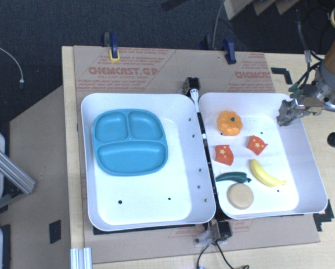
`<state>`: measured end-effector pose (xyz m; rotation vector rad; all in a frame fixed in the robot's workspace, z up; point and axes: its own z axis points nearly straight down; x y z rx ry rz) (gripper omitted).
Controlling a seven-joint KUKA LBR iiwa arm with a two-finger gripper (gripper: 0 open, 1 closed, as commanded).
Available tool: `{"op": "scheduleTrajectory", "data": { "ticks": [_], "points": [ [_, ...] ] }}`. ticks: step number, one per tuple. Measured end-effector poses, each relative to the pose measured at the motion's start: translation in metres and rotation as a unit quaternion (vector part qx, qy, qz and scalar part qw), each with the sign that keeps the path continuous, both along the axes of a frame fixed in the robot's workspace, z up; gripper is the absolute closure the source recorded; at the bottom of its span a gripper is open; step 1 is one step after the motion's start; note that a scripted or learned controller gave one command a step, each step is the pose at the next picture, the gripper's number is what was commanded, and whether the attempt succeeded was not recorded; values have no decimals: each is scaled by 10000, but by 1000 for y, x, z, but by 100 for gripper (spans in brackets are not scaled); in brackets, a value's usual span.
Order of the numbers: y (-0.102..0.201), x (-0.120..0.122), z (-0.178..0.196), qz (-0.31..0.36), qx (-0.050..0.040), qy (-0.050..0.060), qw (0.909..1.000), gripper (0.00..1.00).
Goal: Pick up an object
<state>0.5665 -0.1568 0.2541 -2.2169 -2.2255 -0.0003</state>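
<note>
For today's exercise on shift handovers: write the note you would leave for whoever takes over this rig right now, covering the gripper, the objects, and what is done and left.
Gripper: over the right bin's upper right corner, nothing visibly held.
Right bin: orange pepper, two red pieces, banana, green item, tan disc.
Left bin: blue divided plate.
Done: nothing picked yet.
Left: grasp and lift one object.

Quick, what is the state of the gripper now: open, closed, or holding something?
Gripper: it cannot be told whether open or closed; it is above the top right edge of the right bin, and nothing is seen between its fingers.
</note>
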Motion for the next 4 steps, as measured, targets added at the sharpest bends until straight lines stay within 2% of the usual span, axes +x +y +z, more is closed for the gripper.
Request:
{"op": "scheduleTrajectory", "data": {
  "ticks": [1,2,3,4],
  "points": [
    [41,7,-2,-6,1,4,10000,100],
    [94,27,-11,10,1,-6,10000,100],
    [146,24,-16,-3,2,12,10000,100],
    [198,36,-9,4,1,-18,10000,100]
  ]
}}
